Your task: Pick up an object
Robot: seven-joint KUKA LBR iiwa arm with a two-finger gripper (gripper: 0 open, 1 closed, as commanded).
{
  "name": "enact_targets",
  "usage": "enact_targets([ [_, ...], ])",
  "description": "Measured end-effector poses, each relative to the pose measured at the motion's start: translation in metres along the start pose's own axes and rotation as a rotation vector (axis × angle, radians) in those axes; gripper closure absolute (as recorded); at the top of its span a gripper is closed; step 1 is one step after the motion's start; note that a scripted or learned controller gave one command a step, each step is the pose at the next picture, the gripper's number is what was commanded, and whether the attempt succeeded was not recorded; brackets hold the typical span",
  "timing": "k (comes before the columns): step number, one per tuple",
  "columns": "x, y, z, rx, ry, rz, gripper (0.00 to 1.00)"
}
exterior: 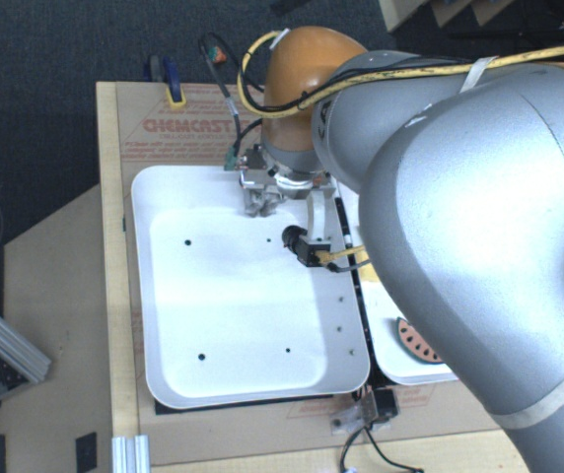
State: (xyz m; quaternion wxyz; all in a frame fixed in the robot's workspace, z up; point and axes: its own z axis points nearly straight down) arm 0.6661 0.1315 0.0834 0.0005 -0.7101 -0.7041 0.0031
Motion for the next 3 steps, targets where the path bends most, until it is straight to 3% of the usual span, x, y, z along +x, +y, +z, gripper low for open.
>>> enact_targets([
  [1,0.055,0.000,-0.225,-0.024,0.010,-0.013,1.00],
  [2,0.095,-0.068,-0.192,0.002,0.004,-0.014,1.00],
  [3,0.091,-0.104,-0.168,0.001,0.002,-0.008,1.00],
])
